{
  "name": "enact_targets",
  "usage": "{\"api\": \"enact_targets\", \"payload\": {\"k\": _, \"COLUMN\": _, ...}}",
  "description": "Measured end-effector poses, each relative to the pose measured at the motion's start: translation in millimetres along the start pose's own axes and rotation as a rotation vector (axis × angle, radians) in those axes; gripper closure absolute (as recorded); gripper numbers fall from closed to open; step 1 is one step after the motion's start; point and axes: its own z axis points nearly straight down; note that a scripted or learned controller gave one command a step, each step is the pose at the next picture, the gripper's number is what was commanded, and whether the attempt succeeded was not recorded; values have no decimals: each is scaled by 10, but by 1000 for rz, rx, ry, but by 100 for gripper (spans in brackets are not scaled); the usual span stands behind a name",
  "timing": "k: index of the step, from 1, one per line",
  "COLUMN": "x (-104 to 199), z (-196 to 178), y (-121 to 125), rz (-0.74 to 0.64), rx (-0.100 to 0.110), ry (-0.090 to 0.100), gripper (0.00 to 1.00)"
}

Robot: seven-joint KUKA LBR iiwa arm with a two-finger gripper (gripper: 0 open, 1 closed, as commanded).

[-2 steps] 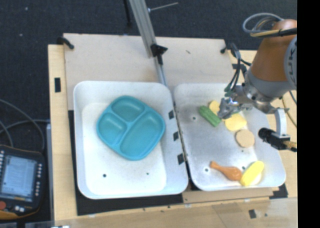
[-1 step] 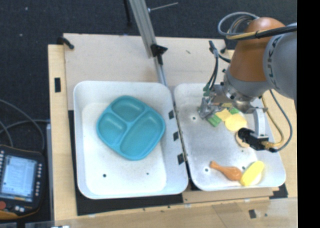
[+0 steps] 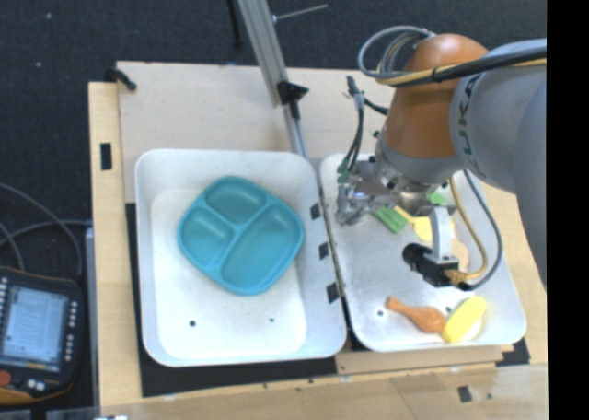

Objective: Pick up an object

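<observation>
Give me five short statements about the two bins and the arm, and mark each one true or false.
1. The blue divided plate lies in the left bin. True.
2. The yellow object sits at the far edge of the right bin. False: it lies near the bin's front right corner.
3. The orange drumstick-shaped toy lies beside the yellow object. True.
4. The end effector hangs over the left bin. False: it is over the right bin, close to its left wall.
5. The green piece lies on the blue divided plate. False: it is in the right bin, under the arm's wrist.
</observation>
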Motion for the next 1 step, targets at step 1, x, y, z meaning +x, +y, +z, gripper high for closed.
{"api": "enact_targets", "payload": {"k": 1, "x": 492, "z": 26, "y": -6, "rz": 1, "rx": 1, "ry": -1, "gripper": 100}}
